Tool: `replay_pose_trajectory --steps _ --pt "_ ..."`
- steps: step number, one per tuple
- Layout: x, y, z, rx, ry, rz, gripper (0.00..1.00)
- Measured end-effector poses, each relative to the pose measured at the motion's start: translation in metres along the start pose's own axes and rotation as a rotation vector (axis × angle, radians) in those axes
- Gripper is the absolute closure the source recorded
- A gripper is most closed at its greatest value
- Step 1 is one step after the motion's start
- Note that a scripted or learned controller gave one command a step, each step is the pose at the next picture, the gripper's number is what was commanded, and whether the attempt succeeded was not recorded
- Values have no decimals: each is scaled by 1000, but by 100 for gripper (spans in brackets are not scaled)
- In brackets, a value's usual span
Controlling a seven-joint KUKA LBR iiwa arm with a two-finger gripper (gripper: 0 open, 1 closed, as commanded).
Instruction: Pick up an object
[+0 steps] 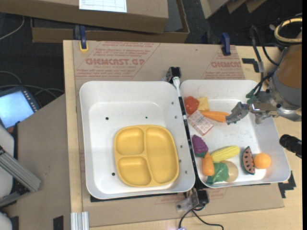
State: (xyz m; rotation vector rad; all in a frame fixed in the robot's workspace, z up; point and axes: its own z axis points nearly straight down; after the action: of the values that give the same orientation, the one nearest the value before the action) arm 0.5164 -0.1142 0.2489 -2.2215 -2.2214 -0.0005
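Note:
The right bin (268, 133) holds several toy foods. A carrot (215, 115) lies beside a red pepper (191, 104), a yellow piece (203, 103) and a pink packet (200, 123). Lower down are a purple bunch (199, 146), a corn cob (224, 153), a small carrot (207, 166), a green item (218, 173), a watermelon slice (247, 160) and an orange (262, 161). My gripper (247, 116) hangs over the bin's upper right part, just right of the carrot's tip. It is open, with nothing between its fingers.
The left bin (96, 128) holds a yellow divided plate (145, 155). A black divider strip (182, 114) runs between the bins. Cables and the arm's body (288, 80) crowd the right side. A cardboard box (96, 4) sits beyond the bench.

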Motion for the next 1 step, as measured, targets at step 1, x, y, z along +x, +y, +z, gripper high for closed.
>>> replay_pose_trajectory --steps 1 --pt "15 51 88 8 2 -2 0"
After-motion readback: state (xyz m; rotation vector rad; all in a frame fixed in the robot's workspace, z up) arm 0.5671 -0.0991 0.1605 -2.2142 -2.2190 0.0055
